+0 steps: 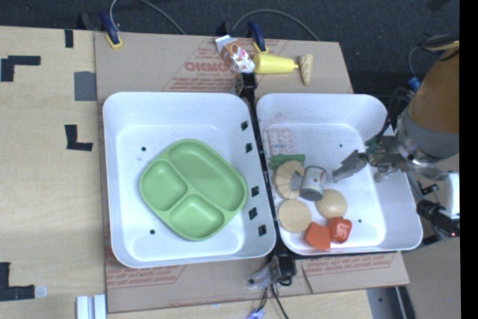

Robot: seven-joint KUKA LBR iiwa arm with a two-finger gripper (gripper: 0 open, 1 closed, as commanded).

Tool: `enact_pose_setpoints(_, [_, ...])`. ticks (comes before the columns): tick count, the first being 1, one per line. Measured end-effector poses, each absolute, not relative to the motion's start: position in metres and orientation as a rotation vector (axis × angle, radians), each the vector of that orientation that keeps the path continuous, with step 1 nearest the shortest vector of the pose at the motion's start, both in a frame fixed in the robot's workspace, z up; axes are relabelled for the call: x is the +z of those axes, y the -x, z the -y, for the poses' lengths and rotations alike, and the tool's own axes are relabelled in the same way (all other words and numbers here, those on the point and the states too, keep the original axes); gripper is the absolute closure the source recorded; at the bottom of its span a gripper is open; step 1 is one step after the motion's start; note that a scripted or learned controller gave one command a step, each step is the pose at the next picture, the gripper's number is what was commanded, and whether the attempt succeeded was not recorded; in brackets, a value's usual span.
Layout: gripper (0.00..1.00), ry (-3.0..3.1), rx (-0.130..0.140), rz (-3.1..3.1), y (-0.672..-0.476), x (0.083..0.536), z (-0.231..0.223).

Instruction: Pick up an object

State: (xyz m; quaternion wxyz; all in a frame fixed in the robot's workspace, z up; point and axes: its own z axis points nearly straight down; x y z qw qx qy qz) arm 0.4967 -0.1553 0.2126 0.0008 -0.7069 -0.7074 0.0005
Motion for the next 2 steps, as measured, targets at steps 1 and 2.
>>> enact_pose_setpoints(1, [0.00,2.222,-0.002,2.223,-0.525,0.092,0.111])
enact_pose_setpoints(2, [0.00,2.223,-0.007,2.226,-0.582,0.088,0.117])
